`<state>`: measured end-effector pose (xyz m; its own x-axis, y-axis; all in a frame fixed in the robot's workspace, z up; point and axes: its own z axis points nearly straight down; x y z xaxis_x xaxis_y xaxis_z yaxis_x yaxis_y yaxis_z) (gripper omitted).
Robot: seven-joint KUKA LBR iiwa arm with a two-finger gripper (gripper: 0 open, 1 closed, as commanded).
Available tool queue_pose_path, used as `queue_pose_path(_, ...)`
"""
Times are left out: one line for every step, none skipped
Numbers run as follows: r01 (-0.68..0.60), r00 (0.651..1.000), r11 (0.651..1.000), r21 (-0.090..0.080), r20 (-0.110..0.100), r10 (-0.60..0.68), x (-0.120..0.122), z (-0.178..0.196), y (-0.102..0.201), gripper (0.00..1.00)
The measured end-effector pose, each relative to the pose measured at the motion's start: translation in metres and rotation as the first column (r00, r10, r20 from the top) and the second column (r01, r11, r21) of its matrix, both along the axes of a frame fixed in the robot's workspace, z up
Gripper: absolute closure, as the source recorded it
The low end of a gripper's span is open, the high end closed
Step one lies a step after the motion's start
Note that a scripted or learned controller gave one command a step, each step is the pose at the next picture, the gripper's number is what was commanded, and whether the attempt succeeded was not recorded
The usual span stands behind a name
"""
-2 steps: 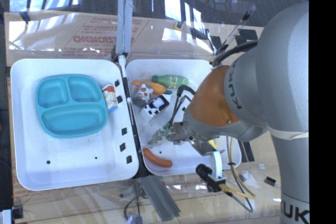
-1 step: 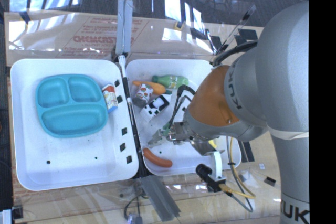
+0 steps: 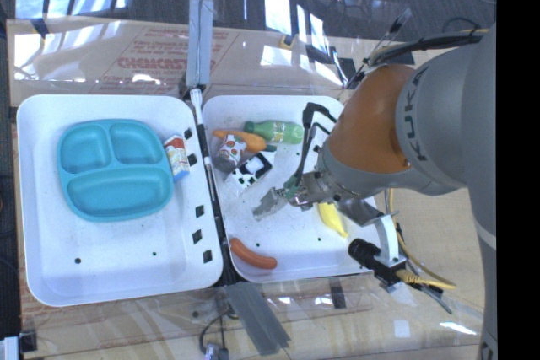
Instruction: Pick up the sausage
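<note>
The sausage [image 3: 253, 255] is reddish-orange and lies flat near the front left corner of the right bin [image 3: 291, 268]. My gripper [image 3: 268, 204] hangs over the middle of that bin, a little behind and to the right of the sausage and apart from it. Nothing shows in its grasp. The grey arm with its orange band [image 3: 371, 131] covers the bin's right part.
Behind the gripper lie a green bottle [image 3: 274, 131], a carrot [image 3: 228, 135], a small can [image 3: 229, 153] and a black-and-white piece [image 3: 251, 169]. A yellow banana [image 3: 332, 218] shows under the wrist. The left bin holds a blue divided plate [image 3: 114, 166] and a small carton [image 3: 176, 156].
</note>
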<state>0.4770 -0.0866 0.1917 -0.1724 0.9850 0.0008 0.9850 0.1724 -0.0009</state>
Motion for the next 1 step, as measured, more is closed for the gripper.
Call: queue_pose_path(-0.151, 0.989, 0.989, 0.001, -0.003, 0.151, -0.0013, -0.051, -0.0222, 0.0)
